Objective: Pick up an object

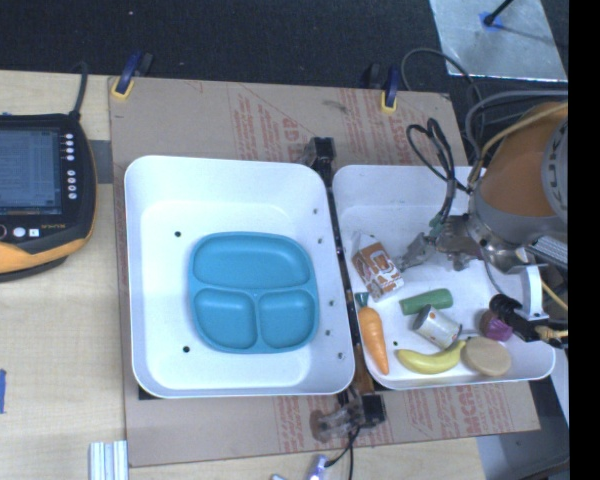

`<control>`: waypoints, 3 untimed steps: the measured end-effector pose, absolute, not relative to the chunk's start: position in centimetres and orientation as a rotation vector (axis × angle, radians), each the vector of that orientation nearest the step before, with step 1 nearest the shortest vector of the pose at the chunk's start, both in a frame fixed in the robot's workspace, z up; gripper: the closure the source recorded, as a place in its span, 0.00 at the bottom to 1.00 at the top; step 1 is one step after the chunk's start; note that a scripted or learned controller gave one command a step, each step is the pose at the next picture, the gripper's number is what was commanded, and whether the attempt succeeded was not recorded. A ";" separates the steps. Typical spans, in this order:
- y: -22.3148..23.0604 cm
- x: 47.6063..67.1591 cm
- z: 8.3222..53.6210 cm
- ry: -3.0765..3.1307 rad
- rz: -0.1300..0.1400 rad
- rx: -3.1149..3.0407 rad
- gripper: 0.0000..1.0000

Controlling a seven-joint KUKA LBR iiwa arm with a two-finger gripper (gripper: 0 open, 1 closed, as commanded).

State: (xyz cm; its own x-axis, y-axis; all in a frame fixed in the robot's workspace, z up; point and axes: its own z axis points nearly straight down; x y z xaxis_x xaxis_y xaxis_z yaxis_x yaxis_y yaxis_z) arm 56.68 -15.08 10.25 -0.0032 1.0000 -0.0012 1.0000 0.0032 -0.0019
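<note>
The left bin (150, 268) holds a blue divided plate (252, 290), well left of the gripper (420, 251). The gripper hangs over the right bin (400, 193), and whether it is open or closed cannot be told. Just left of it lies a brown snack packet (377, 269), tilted. Below the gripper a green cylinder (426, 301) lies nearly level, a small can (438, 326) beside it. Lower still, a banana (429, 360) runs left to right, touching a tan round (486, 357). Down-left, a carrot (374, 340) runs up-down along the bin wall.
</note>
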 end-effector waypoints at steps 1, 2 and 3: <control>-12.2 51.3 9.3 -2.229 0.010 -2.236 0.00; -20.3 51.2 11.2 -2.223 0.004 -2.219 0.00; -20.5 58.3 15.3 -2.225 0.001 -2.217 0.00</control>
State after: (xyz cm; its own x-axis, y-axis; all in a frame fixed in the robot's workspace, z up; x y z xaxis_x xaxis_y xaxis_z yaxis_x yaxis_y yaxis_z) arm 58.33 -20.46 15.26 -0.0038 1.0000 0.0001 1.0000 0.0038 -0.0012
